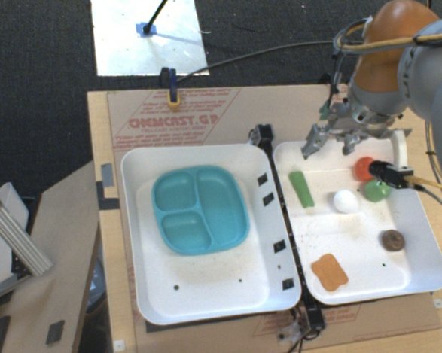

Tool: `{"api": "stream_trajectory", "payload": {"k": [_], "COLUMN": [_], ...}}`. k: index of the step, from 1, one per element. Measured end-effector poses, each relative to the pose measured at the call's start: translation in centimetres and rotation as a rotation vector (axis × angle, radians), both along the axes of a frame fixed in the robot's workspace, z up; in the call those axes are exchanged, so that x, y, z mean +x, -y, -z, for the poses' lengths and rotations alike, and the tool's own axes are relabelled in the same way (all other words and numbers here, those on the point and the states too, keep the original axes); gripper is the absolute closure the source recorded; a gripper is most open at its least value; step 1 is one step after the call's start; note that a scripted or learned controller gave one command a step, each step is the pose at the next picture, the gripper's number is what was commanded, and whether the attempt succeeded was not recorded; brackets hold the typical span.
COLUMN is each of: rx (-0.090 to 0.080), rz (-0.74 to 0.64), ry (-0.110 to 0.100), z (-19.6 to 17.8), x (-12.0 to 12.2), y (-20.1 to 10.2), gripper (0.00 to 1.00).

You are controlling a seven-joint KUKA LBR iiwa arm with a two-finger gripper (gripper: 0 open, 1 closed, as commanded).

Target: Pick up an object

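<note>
1. The right bin (pixel 427 259) is holding every loose piece, while the left bin (pixel 144 215) is holding a blue tray (pixel 201 209);
2. The gripper (pixel 330 140) is hovering over the right bin's far edge, fingers splayed wide, gripping nothing;
3. The green block (pixel 302 189), lying lengthwise away from the camera, is sitting nearest, just below-left of the fingers; the white ball (pixel 345 200) is resting beyond it.

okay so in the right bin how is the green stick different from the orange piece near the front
The green stick is long and narrow; the orange piece is broad and squarish with rounded corners. The green stick lies toward the back of the right bin, close to the divider; the orange piece lies near the front edge. Both lie flat on the bin floor, apart from the gripper.
</note>
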State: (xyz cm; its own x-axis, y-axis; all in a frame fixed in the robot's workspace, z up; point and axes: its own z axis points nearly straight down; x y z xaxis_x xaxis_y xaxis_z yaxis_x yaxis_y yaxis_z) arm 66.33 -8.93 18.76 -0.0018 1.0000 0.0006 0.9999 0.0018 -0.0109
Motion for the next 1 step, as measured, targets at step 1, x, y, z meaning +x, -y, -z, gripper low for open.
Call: {"api": "stream_trajectory", "payload": {"k": [1], "rx": [-0.001], "rz": [-0.002], "ry": [0.012], "z": [-0.77], "x": [0.30], "y": [-0.02], "gripper": [0.00]}}
